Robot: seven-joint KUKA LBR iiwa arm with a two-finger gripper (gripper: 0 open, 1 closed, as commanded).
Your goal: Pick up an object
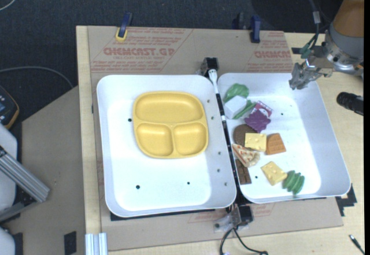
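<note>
Gripper point(302, 76) sits at the far right corner of the right bin point(324, 126), above its rim, hanging from the grey wrist with the orange band; nothing is seen between its fingers, and whether they are open or closed cannot be told at this size. Candidate objects all lie in the right bin, clustered along its left half and well apart from the gripper. Nearest the far edge: a green leafy piece point(235, 92), with a white block point(233, 107) just below it and a green pod point(247, 110) touching that block. A purple piece point(259, 117) lies beside the pod. Below these, a brown disc point(240, 132) is partly covered by a yellow cheese square point(255, 142), and an orange-brown cracker point(276, 144) lies just right of the square. A pizza slice point(245, 156) rests near the bin's left wall, over a dark brown bar point(243, 173). Toward the near edge, a second yellow wedge point(273, 173) lies touching a green bean cluster point(294, 182). Left bin point(115, 178) holds a yellow three-compartment tray point(170, 124), set flat in its far half. Both bins sit side by side on a brown board point(173, 45), with a yellow clamp point(122, 29) and a blue clamp point(254, 27) at its far edge.
</note>
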